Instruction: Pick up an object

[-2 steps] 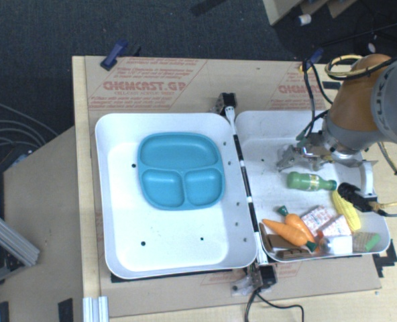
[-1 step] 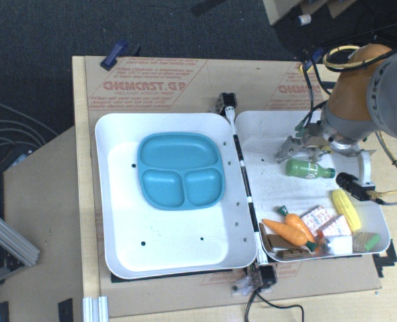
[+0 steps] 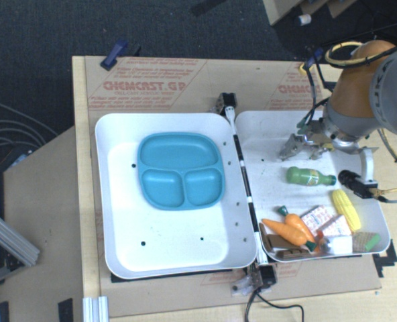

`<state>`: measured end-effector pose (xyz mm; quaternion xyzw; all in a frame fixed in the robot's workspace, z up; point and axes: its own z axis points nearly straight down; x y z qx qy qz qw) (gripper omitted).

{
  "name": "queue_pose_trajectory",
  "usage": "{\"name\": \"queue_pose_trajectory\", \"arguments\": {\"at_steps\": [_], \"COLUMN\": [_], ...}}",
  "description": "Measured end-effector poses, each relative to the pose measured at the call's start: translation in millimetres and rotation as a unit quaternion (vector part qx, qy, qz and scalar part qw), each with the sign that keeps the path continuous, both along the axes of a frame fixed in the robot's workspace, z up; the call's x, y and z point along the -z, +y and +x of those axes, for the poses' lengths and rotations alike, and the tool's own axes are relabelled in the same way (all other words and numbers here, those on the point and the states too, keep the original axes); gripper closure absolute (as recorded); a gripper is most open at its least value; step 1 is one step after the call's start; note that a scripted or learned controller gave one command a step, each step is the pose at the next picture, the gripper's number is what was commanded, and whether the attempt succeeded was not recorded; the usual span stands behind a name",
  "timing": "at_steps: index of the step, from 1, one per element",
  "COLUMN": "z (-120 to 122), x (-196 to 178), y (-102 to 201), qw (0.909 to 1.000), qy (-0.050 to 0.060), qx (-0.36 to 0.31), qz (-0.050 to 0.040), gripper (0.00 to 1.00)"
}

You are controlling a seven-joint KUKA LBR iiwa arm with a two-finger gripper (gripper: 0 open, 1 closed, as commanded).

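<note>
Two white bins side by side on the desk (image 3: 151, 86). In the left bin (image 3: 118, 247), a blue divided plate (image 3: 180, 170). Over the right bin (image 3: 265, 129), hand (image 3: 304, 149) with fingers spread, pinching nothing, just above a green bottle (image 3: 309, 176). Beyond the bottle from the hand, near the bin's lower rim: a corn cob (image 3: 346, 209), a carrot (image 3: 294, 229) and a red-and-white packet (image 3: 319, 219), crowded together.

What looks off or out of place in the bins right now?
Nothing spilled or damaged. The blue tray sits flat in the left bin. In the right bin, the toys are crowded into the near corner: carrot, corn; the green bottle lies apart on its side.
</note>
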<state>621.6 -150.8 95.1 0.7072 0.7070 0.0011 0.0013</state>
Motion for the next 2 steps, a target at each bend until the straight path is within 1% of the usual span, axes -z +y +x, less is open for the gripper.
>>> {"name": "queue_pose_trajectory", "arguments": {"at_steps": [1, 2], "z": [24.2, 45.5], "x": [-110.4, -139.5], "y": [7.9, 46.2], "qw": [1.0000, 1.0000], "qy": [0.000, 0.000], "qx": [-0.001, -0.001], "qz": [-0.0004, 0.0002], "gripper": [1.00, 1.00]}}
